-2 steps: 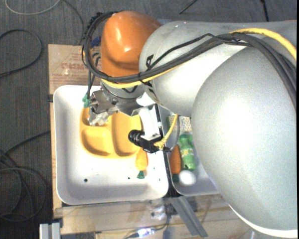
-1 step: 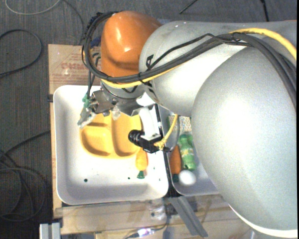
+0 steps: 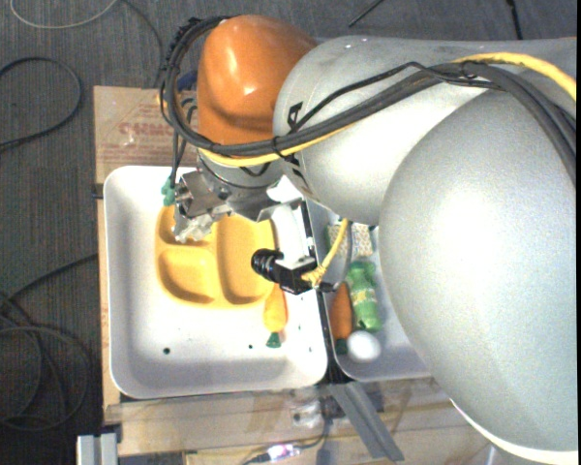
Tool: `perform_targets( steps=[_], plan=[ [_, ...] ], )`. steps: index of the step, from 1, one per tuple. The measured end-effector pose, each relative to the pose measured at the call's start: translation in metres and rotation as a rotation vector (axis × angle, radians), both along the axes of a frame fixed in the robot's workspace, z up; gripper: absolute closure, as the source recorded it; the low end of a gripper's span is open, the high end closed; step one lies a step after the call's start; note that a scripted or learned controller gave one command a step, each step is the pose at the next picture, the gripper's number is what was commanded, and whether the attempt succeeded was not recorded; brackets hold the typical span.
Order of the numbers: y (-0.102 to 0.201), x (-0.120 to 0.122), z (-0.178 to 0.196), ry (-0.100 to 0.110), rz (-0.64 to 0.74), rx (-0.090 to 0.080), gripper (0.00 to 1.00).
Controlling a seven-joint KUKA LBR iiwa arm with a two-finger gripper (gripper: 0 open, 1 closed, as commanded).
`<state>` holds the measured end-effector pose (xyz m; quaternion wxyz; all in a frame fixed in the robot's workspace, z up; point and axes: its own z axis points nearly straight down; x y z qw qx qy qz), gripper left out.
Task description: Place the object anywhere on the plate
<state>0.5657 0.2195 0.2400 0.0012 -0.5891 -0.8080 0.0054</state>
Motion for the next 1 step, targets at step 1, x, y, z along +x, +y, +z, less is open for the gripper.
perform_targets(
  steps=[1],
  plan=[
    [-0.015,-0.014,-0.1434,-0.021,0.009,0.01,1.0]
  ],
)
